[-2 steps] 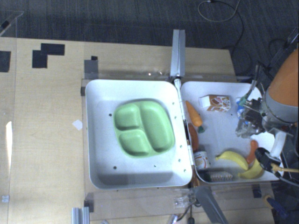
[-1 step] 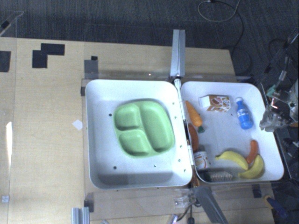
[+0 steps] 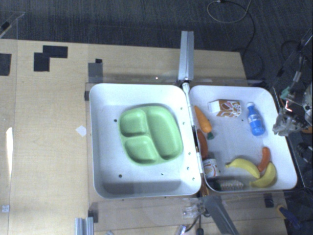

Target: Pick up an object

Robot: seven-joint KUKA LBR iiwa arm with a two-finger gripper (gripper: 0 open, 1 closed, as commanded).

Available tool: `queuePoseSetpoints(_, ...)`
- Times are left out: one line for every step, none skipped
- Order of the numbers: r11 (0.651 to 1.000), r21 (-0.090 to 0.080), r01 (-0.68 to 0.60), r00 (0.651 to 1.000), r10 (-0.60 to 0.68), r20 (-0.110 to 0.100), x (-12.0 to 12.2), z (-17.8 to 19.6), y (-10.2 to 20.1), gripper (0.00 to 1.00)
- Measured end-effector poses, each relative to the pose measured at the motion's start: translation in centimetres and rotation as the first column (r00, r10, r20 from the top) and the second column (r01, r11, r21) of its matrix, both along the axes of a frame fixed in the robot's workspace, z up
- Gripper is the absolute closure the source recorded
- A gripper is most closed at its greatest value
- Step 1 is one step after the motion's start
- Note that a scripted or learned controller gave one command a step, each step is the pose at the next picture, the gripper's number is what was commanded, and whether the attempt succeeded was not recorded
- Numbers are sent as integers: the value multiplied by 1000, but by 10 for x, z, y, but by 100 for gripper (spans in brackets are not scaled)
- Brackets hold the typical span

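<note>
My gripper [image 3: 286,126] waits at right; grip state unclear. The blue bottle [image 3: 255,120] looks light, slippery: take its middle.

the worktop [image 3: 44,131] is pale wood-coloured, with black blocky marks at its ten o'clock corner. both bins are plain white: the left bin [image 3: 105,175] carries a light green tray [image 3: 149,133] in three sections, and the right bin [image 3: 281,146] carries the colourful things. at twelve o'clock in the right bin lies a white carton [image 3: 225,107] with a brown and orange print, beside a blue bottle [image 3: 255,120] with a white cap. an orange carrot [image 3: 203,120] lies at ten o'clock. two yellow bananas [image 3: 250,170] lie at five o'clock, with a red-orange piece [image 3: 264,158] just above them.
</note>
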State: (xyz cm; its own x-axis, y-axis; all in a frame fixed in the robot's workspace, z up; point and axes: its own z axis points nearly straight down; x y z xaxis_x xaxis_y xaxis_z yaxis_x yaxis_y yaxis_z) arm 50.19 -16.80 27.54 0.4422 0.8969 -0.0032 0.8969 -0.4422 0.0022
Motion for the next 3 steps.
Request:
queuePoseSetpoints(979,3,203,979,-203,-2,12,-30,-25,100)
queuePoseSetpoints(926,2,377,926,-377,-2,9,-24,7,100)
queuePoseSetpoints(798,2,603,798,-603,-2,2,-23,38,100)
